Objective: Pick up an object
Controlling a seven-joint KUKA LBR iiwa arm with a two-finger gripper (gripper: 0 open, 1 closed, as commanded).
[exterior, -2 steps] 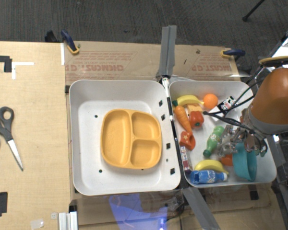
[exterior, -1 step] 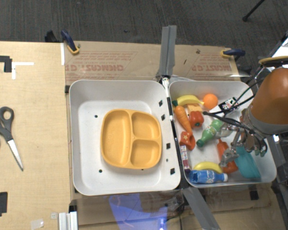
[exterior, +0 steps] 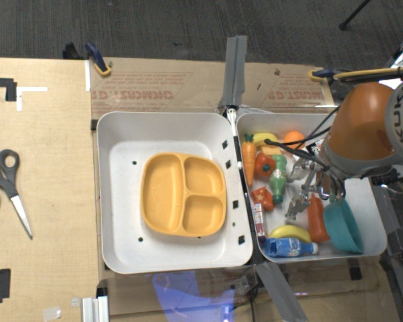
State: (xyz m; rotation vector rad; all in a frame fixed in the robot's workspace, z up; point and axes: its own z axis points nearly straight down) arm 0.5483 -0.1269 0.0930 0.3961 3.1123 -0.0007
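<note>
My gripper [exterior: 297,192] hangs over the middle of the right bin [exterior: 374,213], open, with nothing between its fingers. Just left of it stand a green bottle [exterior: 278,182] and a red pepper [exterior: 264,166]. A red sausage-shaped piece [exterior: 316,220] and a teal bowl [exterior: 342,227] lie to its lower right. Along the bin's front lie a yellow banana [exterior: 290,233] and a blue bottle [exterior: 291,247]. A carrot [exterior: 247,159], a red packet [exterior: 262,197], another banana [exterior: 265,139] and an orange [exterior: 293,139] sit towards the left wall and the back.
The left bin [exterior: 114,200] holds a yellow divided plate [exterior: 184,194]. Scissors [exterior: 10,186] lie on the wooden bench at the far left. The arm's orange band [exterior: 366,123] covers the right bin's back right corner.
</note>
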